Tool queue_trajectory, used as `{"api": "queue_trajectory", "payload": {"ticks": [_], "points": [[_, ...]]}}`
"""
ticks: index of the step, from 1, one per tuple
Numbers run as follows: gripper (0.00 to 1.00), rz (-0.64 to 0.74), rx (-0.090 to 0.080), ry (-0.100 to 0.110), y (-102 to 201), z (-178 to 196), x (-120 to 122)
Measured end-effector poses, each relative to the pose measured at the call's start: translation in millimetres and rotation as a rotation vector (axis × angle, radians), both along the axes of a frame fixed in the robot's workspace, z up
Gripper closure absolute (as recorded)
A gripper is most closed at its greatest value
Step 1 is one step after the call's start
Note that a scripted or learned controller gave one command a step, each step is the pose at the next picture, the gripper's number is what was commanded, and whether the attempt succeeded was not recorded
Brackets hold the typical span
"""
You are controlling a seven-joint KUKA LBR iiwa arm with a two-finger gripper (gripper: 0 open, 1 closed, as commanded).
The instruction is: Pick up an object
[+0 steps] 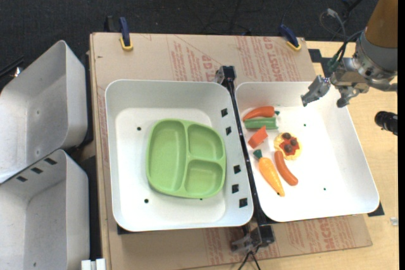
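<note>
We see the tool [329, 93] poised at the upper right corner of the right bin [345, 190], its two fingers [314, 92] spread apart with nothing between them. It hangs from the grey arm [380, 57], whose orange band [385, 22] shows at the right edge of our view. The things that could be picked up all lie in the left half of that right bin, well apart from the tool. Nearest the top we find an orange-red carrot [259, 113] lying roughly sideways, and just below it, touching or nearly so, a green piece [261, 122] of similar length. Below those sits a small red-orange chunk [257, 137] close to the bin's left wall. To its right we see a little yellow disc with dark red and black toppings [288, 145]. Under that lie an orange carrot [271, 176] and a red-orange sausage-shaped piece [285, 168], side by side and both tilted down toward the right; we cannot tell whether the two touch. The left bin [126, 110] holds a light green divided plate [186, 159] with three compartments, lying flat near the bin's middle. Both bins rest on a cardboard sheet [190, 54] laid over the counter [389, 155], and the sheet is held by clamps [125, 35] at its far edge.
</note>
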State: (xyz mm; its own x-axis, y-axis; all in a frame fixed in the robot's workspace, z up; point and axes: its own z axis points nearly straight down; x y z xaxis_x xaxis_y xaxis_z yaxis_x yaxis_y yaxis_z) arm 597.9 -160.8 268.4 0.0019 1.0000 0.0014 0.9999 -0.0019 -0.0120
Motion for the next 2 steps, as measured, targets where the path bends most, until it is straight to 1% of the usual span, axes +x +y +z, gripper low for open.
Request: {"api": "queue_trajectory", "payload": {"ticks": [1, 2], "points": [[0.00, 0.002, -0.002, -0.012, 0, 7, 2], [0.00, 0.002, -0.001, -0.007, 2, -54, 9]]}}
